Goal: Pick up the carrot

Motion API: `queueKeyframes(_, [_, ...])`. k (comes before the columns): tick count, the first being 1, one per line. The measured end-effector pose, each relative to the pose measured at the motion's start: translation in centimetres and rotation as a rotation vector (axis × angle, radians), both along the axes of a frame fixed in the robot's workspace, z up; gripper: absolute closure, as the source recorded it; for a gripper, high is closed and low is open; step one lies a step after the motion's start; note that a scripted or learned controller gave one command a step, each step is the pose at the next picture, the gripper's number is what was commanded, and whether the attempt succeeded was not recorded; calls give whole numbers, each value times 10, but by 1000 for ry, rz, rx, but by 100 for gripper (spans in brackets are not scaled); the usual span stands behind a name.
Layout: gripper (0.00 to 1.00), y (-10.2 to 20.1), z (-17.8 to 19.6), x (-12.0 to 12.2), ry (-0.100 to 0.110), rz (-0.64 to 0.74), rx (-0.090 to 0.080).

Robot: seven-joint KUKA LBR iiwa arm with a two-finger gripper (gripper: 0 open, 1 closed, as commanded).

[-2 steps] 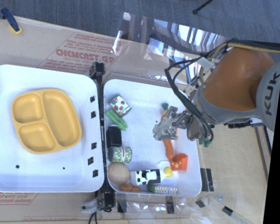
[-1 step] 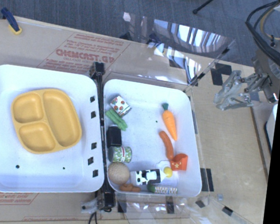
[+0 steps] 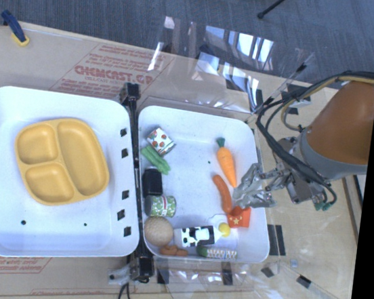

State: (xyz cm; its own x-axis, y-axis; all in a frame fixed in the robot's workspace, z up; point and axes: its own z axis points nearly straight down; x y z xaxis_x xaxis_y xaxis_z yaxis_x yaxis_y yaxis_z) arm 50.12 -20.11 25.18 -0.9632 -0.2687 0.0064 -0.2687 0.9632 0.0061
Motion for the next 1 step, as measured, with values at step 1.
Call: queueKeyframes(1, [100,-8,-41,72,-9,106,-2])
